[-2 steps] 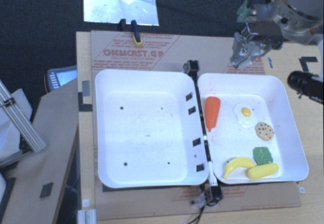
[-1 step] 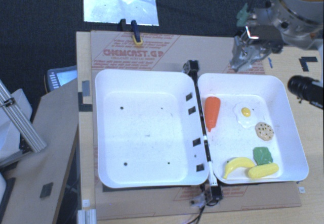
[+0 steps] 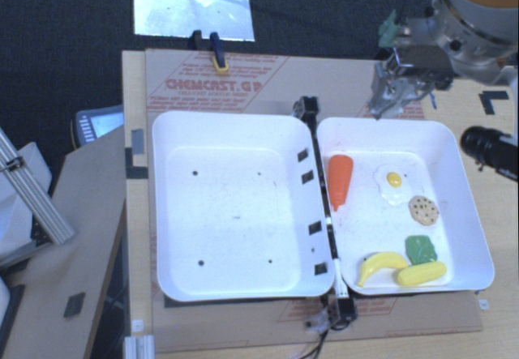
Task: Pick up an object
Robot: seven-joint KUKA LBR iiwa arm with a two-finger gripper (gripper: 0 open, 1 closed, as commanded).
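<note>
While the arm (image 3: 478, 1) reaches in from the upper right, its gripper (image 3: 391, 103) hangs above the far rim of the right bin (image 3: 454, 156), over the bench rather than over the toys; nothing sits between its tips, and how far they are spread I cannot tell from this slant. Inside the right bin, a carrot (image 3: 339, 179) lies near the left wall, pointing toward the near side. A fried egg (image 3: 393, 184) lies to its right, with a cookie (image 3: 423, 210) just beside the egg on the near right. Toward the near rim, a green piece (image 3: 420, 248) sits between the cookie and two yellow toys: a banana (image 3: 378, 265) and, touching or nearly touching it, a yellow corn-like piece (image 3: 422, 272). All of these rest on the bin floor, well apart from the gripper. Left of it stands the left bin (image 3: 162, 187), and the two meet along a black-clipped seam (image 3: 318, 203). Beyond the bins, a cardboard sheet (image 3: 215, 82) with red lettering covers the bench.
</note>
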